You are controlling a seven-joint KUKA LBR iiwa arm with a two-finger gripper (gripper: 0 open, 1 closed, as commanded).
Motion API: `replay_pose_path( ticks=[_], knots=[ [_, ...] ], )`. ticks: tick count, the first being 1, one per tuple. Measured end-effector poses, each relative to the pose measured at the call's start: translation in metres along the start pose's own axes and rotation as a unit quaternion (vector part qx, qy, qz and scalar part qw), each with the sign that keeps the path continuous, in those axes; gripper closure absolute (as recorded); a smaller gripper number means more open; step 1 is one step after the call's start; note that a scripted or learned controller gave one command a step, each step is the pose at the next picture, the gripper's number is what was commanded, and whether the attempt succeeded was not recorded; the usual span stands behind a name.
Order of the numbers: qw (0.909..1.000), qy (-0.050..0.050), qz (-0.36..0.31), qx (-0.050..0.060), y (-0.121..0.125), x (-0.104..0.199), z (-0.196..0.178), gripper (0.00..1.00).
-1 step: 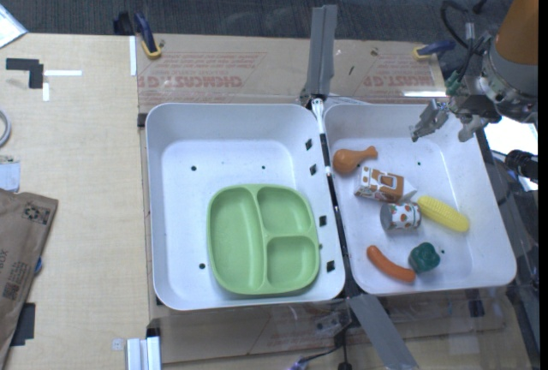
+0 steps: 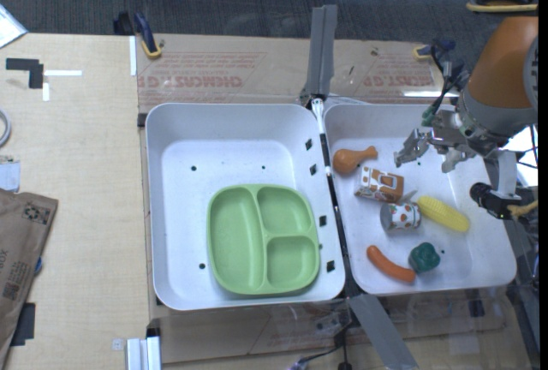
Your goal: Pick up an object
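Note:
My gripper (image 2: 430,154) hangs over the back of the right bin (image 2: 497,274), open, with nothing between its fingers. Below and left of it lie a brown drumstick (image 2: 351,158) and a small orange-and-white carton (image 2: 381,184). Nearer the front are a grey can (image 2: 401,216) on its side, a yellow corn cob (image 2: 443,212), an orange sausage-shaped piece (image 2: 390,264) and a dark green vegetable (image 2: 424,257). The gripper touches none of them.
The left bin (image 2: 171,188) holds a green divided plate (image 2: 261,238) toward its front. A grey divider post (image 2: 322,51) rises behind where the two bins meet. Cables and a black fitting (image 2: 492,199) hang off the arm at the right bin's edge.

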State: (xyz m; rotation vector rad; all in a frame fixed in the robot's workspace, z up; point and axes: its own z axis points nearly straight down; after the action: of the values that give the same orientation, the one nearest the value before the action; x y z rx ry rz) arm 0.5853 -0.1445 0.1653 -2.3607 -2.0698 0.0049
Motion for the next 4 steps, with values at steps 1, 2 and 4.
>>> replay_pose_path(
  ticks=[1, 2, 4],
  knots=[
    [0.9999, -0.001, -0.005, -0.013, -0.031, 0.027, 0.054, 0.0],
    [0.9988, -0.001, -0.046, -0.015, -0.007, 0.043, 0.058, 0.0],
    [0.986, -0.004, -0.166, -0.016, 0.064, 0.055, 0.058, 0.0]
  ],
)
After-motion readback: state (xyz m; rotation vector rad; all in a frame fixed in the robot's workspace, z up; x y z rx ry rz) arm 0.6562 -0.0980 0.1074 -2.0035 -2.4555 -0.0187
